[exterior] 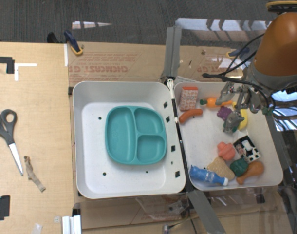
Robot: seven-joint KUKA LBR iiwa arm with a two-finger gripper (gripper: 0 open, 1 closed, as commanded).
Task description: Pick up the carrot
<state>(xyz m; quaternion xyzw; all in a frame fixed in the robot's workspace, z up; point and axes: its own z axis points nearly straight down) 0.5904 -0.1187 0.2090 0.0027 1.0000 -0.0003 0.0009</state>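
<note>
**Gripper low over the right bin, carrot at the back wall**

On the bench at far left lies one pair of scissors [7,133], with one thin scrap strip [34,173] below it. Two white bins sit side by side. The left bin [85,145] holds a single teal divided plate [136,135] with three compartments; bare white floor runs all round the plate, widest along the near and left walls.

The right bin [199,145] holds a crowd of toys: one pink-and-white carton [189,97] standing near the back-left corner, one red sausage [190,114] just in front of it, one blue bottle [207,176] lying along the near wall, one tan wedge [220,167], one pink piece [226,150], one green piece [239,166], one black-and-white block [247,148], one brown drumstick [251,170], one purple piece [224,113] and one yellow piece [243,119]. The carrot [214,101] lies near the back wall, right of the carton and just beside the purple piece. The open floor in this bin is a patch at centre-left, between the sausage and the bottle.

The gripper [231,125] hangs down at the bin's right side, close to the purple and yellow pieces and apart from the carrot. Whether its fingers are spread or closed cannot be told, and nothing is seen between them.
</note>
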